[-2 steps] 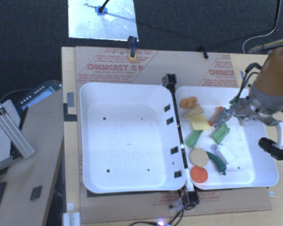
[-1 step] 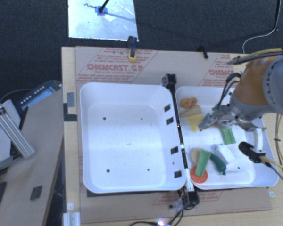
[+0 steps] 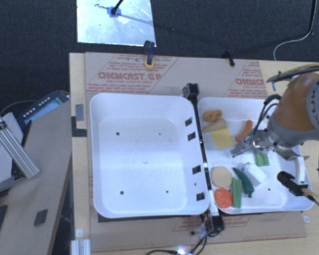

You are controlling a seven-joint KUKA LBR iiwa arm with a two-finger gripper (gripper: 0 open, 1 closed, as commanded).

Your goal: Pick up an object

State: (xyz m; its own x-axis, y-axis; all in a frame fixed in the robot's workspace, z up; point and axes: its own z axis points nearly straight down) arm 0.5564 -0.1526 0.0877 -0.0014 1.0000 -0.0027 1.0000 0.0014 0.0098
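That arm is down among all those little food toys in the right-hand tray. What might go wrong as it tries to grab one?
The toys are crowded: the gripper sits close to the yellow cheese slice, the orange carrot-like piece and a small green block, so it may nudge or pinch the wrong one. The cheese slice looks flat and could slip away. A push might also shove pieces against the right bin's wall.
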